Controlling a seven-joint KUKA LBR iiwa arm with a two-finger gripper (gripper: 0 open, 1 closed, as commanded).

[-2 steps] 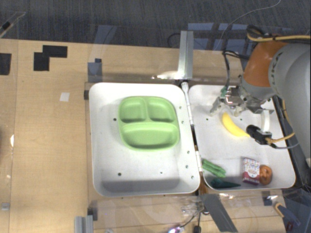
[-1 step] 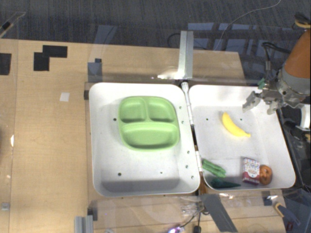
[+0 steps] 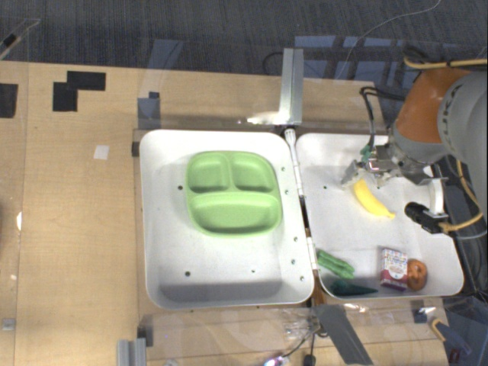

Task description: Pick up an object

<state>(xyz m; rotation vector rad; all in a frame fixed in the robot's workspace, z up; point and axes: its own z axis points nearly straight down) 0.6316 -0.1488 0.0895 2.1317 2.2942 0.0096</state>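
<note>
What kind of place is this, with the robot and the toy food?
Probably a robot lab. A grey and orange arm reaches over two white bins on a wooden bench, with cables trailing behind. A banana and green tray look like practice objects.

The grey arm (image 3: pixel 457 120) (orange band above the wrist) reaches in from the right, wrist lowered.

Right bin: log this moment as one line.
gripper low in right bin | above banana top end | nothing seen held | green tray in left bin
</note>
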